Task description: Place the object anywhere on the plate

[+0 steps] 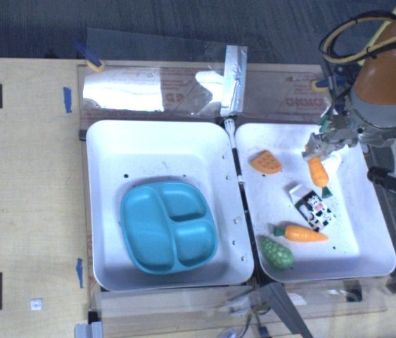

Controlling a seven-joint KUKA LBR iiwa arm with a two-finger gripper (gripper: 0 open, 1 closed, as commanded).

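I have the gripper (pixel 322 145) over the right bin (pixel 373 259), just above a small carrot (pixel 317 171); I cannot tell its state. The blue plate (pixel 168 225) sits in the left bin (pixel 106 153). I'd descend squarely, centred on the carrot.

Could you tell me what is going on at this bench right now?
The arm reaches in from the right, and its hand hangs over the right bin, just above a small carrot. In that bin also lie an orange wedge, a black-and-white toy, a second carrot and a green piece. The blue plate sits in the left bin with nothing on it.
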